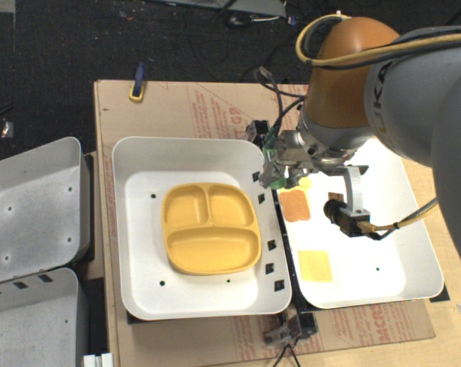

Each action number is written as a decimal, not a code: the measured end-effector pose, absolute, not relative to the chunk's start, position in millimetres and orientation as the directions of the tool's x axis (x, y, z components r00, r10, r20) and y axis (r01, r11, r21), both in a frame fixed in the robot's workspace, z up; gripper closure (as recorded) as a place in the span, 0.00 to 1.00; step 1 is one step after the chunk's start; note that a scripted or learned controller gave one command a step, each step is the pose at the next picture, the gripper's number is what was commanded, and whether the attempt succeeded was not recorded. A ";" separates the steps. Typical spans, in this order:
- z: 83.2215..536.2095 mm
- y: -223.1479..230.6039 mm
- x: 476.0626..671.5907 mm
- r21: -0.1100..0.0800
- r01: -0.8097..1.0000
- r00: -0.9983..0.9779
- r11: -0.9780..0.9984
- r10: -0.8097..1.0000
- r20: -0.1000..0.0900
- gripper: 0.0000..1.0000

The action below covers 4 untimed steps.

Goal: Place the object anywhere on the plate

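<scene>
Presently the yellow divided plate (pixel 212 228) sits in the middle of the left bin (pixel 138 281), all three compartments bare, which suits it as an open target reachable from above. The right bin (pixel 413 274) carries two flat pieces: an orange piece (pixel 295 206) near the wall shared with the left bin, and a pale yellow square piece (pixel 315 265) lying apart from it, closer to the camera. Neither rests on the plate, so the placing step is judged not yet done. The gripper (pixel 285 173) hangs at the far end of the right bin, just above and beside the orange piece, under the arm's orange band (pixel 352 48); this stance reads as a position for taking that piece, it being the nearer of the two. The wrist hardware and cabling crowd the spot, so whether the gripper is spread or closed cannot be told, and nothing can be seen held. Risk noted: the orange piece lies flat and thin close to the bin wall, which likely leaves little room for a clean pick.
</scene>
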<state>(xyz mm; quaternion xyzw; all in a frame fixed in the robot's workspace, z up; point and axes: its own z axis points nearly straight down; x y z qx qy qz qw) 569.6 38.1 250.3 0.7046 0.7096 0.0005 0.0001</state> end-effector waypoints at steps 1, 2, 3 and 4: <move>253.4 92.3 581.9 0.002 1.000 -0.008 0.008 1.000 0.002 1.00; 242.5 147.2 601.2 0.002 1.000 -0.008 0.008 1.000 0.001 1.00; 220.9 170.9 598.5 -0.003 1.000 -0.005 0.005 1.000 0.000 1.00; 222.1 169.6 599.0 -0.001 1.000 -0.003 0.003 1.000 -0.001 0.00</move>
